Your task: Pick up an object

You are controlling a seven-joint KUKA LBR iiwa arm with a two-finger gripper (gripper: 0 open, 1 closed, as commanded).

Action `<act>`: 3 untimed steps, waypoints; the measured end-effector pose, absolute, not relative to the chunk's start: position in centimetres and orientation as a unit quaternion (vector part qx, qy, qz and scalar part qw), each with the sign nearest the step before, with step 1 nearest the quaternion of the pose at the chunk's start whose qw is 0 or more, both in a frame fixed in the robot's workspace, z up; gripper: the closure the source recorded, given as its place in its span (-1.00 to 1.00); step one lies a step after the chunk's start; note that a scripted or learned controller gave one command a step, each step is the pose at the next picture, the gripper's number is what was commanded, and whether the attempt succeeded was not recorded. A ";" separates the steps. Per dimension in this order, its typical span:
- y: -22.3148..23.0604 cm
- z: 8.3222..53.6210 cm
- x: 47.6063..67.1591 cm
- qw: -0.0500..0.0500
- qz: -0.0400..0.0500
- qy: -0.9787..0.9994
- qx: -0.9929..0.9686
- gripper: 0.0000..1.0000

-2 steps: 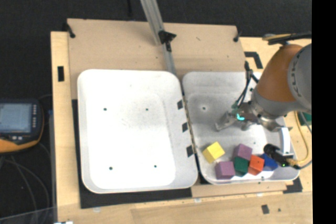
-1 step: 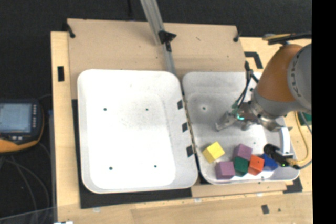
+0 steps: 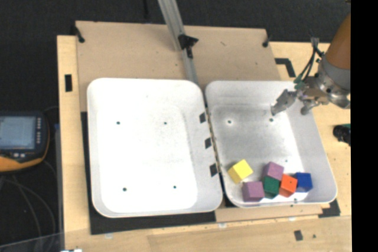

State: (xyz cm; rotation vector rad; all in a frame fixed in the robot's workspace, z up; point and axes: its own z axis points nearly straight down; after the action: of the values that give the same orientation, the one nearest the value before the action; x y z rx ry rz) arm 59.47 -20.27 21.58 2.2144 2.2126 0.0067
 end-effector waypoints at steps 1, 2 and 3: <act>-17.8 9.4 65.1 0.001 -0.001 0.709 0.706 -1.00; -18.0 11.0 65.1 0.004 -0.001 0.711 0.703 1.00; -18.0 10.9 65.1 0.003 -0.002 0.712 0.702 -1.00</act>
State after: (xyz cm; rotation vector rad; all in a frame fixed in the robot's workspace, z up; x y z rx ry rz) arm 65.08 -17.99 10.89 2.2009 2.2328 -0.0054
